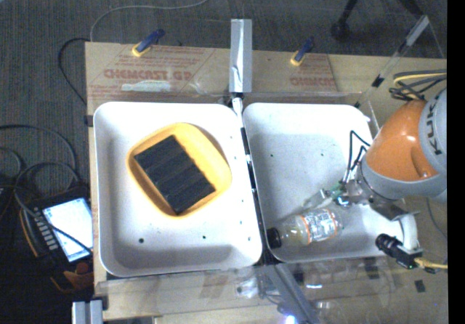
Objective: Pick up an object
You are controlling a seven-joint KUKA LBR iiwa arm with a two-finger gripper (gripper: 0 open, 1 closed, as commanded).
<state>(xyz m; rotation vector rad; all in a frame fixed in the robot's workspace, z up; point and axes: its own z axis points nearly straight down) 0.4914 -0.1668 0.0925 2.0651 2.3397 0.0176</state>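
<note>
A clear plastic bottle (309, 228) with a black cap lies on its side near the front wall of the right bin (290, 141), cap pointing left. My gripper (340, 197) hangs low over the right bin, just above and to the right of the bottle's base, under the orange wrist band (396, 148). The arm's body hides the gripper's tip. In the left bin (116, 126) rests a yellow dish (211, 144) with a black ridged block (176, 173) inside it.
A metal divider post (240, 54) stands at the back between the bins. Two blue-and-yellow clamps (147, 41) hold the board behind. Black cable (357, 144) loops beside the wrist. A tablet (67, 224) lies on the floor at left.
</note>
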